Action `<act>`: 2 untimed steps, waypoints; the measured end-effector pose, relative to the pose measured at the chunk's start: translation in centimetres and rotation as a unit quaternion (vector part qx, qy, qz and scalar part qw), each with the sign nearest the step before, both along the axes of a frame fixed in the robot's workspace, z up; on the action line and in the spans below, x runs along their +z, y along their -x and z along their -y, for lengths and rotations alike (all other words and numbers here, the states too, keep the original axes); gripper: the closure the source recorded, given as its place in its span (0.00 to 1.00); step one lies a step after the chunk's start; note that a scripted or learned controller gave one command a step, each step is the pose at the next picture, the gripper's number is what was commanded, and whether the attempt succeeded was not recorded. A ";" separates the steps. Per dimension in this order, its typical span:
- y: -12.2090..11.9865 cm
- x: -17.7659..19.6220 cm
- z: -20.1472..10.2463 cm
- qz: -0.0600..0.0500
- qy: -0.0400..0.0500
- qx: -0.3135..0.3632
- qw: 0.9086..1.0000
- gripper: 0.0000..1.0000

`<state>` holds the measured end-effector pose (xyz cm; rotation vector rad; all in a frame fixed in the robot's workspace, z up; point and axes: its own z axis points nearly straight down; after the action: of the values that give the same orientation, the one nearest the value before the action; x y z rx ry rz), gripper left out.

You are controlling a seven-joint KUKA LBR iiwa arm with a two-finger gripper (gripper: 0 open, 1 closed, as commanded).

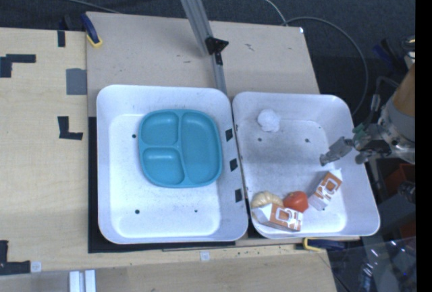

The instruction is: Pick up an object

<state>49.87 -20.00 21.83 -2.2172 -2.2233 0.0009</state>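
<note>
Camera view shows us the gripper [343,147] coming in from the right, over the right edge of the right bin [290,103]. We cannot tell if it is open or shut, because it looks small and dark. We see nothing held in it.

We think the nearest thing to pick is the small carton [328,186]. It lies just below the gripper tip, a bit toward the front of the bin. It is tilted, with its long side running from upper right down to lower left. The gripper and the carton look apart, not touching.

Further down and to the left of the tip we see a red ball [295,201], a second carton [286,218] and a tan lump [265,199]. They sit close together in the front corner. A white ball [268,120] lies well off to the left of the tip and a little toward the back.

The left bin [115,149] holds a blue tray [181,148], far from the gripper.

We guess the next move is a short drop down and forward onto the small carton.
</note>
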 end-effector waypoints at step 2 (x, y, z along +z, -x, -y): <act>-0.5 -6.0 -0.6 -0.003 0.000 0.000 1.000 0.00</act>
<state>50.42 -19.42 15.80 -2.2148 -2.2190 0.0063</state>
